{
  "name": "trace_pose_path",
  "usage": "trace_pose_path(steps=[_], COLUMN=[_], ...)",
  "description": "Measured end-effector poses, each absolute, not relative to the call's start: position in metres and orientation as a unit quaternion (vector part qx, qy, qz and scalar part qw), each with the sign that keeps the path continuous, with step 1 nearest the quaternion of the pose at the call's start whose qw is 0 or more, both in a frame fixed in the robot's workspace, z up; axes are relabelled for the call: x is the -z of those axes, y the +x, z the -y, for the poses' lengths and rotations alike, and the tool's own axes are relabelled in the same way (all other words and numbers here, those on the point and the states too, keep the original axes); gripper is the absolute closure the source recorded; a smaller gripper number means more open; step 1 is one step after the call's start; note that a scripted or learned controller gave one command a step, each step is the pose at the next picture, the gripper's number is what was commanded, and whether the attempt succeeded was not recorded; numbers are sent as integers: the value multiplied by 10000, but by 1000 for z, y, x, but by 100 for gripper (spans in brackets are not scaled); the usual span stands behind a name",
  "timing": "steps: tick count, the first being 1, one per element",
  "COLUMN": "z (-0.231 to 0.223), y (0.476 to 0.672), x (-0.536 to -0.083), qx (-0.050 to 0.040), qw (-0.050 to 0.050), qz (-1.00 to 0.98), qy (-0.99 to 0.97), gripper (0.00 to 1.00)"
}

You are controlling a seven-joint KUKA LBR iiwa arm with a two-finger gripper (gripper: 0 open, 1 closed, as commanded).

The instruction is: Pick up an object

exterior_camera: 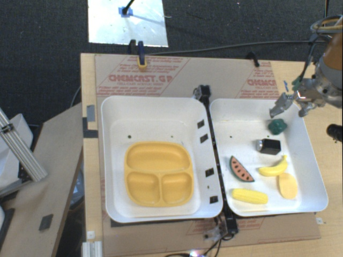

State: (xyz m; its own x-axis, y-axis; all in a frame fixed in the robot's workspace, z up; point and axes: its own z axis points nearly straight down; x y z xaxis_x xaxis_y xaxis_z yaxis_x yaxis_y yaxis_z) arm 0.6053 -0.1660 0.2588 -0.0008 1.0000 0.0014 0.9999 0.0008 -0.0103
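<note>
The gripper (292,104) is being held spread and holding nothing above the right bin's (316,159) far edge; the green object (277,126) is lying just below the fingers (six items are lying there).

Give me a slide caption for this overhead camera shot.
Open gripper poised above green object in toy-filled right bin; yellow tray sits left.

- Sitting side by side on the bench: two shallow white bins (113,159).
- Lying in the left bin: one yellow three-compartment plastic tray (158,173).
- Lying in the right bin: six small items, namely one dark green lump (277,126), one black block (269,146), one toy watermelon slice (241,169), one yellow toy banana (274,168), one yellow toy corn cob (249,196), one pale orange rounded piece (288,186).
</note>
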Motion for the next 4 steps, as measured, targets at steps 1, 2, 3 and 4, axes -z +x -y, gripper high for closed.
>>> trace_pose_path(steps=[1,2,3,4], z=[165,166,163,160], y=[607,606,598,609], x=[-267,-208,-156,-108], qx=[4,6,6,5], qw=[-9,-13,-10,-9], qz=[7083,7077,7076,7089], qy=[-7059,-7065,-7066,-7053], gripper=[0,0,0,0])
